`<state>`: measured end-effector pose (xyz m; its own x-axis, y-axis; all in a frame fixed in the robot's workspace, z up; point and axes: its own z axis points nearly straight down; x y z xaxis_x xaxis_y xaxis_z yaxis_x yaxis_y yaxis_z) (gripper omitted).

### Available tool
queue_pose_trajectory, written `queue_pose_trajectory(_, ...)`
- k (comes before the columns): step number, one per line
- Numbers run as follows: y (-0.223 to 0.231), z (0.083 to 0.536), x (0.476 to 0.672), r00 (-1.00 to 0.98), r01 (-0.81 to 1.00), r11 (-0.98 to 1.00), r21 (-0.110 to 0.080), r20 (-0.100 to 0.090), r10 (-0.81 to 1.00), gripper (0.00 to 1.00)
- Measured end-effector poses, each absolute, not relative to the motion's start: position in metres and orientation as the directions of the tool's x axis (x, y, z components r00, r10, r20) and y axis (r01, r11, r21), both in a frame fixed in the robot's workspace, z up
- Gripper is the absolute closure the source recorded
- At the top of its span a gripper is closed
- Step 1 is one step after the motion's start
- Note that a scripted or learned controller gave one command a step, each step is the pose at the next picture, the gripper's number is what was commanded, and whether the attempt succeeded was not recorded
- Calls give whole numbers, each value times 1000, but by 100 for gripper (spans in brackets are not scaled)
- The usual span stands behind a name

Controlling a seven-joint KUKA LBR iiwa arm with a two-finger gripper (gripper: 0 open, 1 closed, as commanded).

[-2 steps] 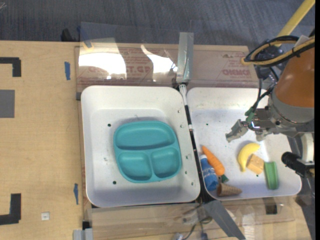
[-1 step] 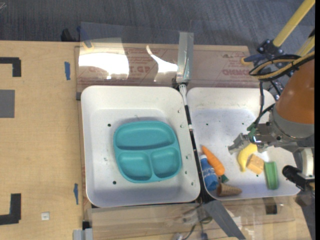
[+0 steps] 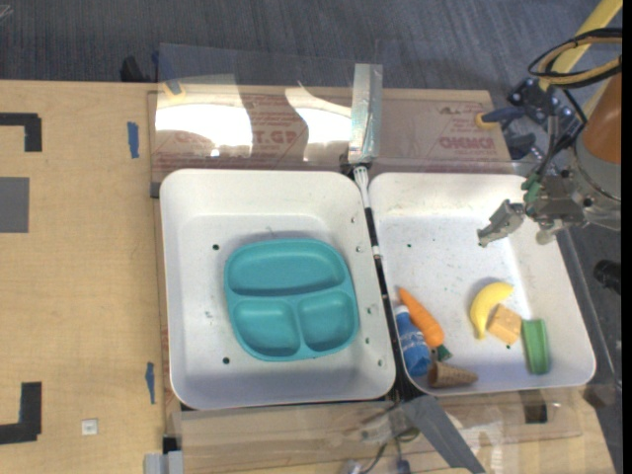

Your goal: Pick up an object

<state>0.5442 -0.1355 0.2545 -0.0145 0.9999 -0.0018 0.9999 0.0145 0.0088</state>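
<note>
- The left bin (image 3: 188, 294) holds a teal divided plate (image 3: 289, 297) lying flat near its middle, well apart from the arm and from every small object.
- Between the two bins runs a dark divider (image 3: 373, 250), and a blue tube (image 3: 413, 342) lies just right of it along the right bin's near-left wall.
- Touching the tube's right side is a toy carrot (image 3: 423, 319), slanting toward the near edge; a brown cone (image 3: 451, 374) lies at the near wall just below both.
- The right bin (image 3: 434, 225) is bare across its far half, speckled white.
- Further right sits a yellow banana (image 3: 488, 304), curved, with an orange block (image 3: 506, 326) touching its lower end and a green piece (image 3: 535, 345) just beside that, near the bin's right wall.
- The claw (image 3: 515, 220) hovers above the far-right part of the right bin; its two fingers look spread apart with nothing between them.
- Progress, as I judge it: nothing has been picked up yet. Every candidate object rests on the bin floor, and the nearest cluster, the banana group, lies toward the near side of the claw. Left to do: choose one, come down over it, close and lift.
</note>
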Motion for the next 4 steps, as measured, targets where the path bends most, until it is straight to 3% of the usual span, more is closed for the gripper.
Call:
queue_pose_trajectory(1,-126,96,540,-149,989,149,-4,2,989,0)
queue_pose_trajectory(2,-206,89,557,-57,998,57,6,9,998,0)
queue_pose_trajectory(3,-206,89,557,-57,998,57,7,9,998,0)
queue_pose_trajectory(4,-142,86,668,-211,978,211,2,0,978,0)
